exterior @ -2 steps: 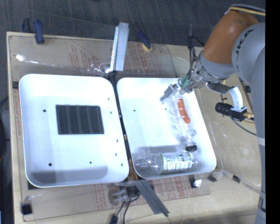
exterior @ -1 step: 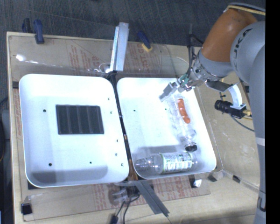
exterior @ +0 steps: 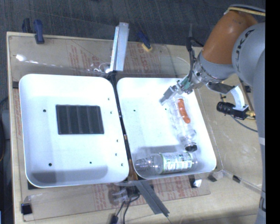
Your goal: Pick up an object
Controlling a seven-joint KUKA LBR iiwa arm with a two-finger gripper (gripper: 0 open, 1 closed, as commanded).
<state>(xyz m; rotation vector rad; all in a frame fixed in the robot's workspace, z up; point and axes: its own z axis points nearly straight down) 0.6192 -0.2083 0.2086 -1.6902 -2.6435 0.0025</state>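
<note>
Just below the jaws (exterior: 173, 93), whose state I cannot tell, lies a clear bottle (exterior: 183, 120).

White bins (exterior: 65, 171); dark ribbed panel (exterior: 79, 119); clear bottle (exterior: 165, 163); clear bottle, orange inside (exterior: 183, 118).

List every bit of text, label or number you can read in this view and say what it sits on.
No text can be read here.
Green-and-white label on the clear plastic bottle lying in the right white bin: print too small and blurred.
Red repeated lettering on the clear sheet covering the bench: too faint.
Dark letters on the grey arm link above the end effector: cut off, unreadable.
</note>
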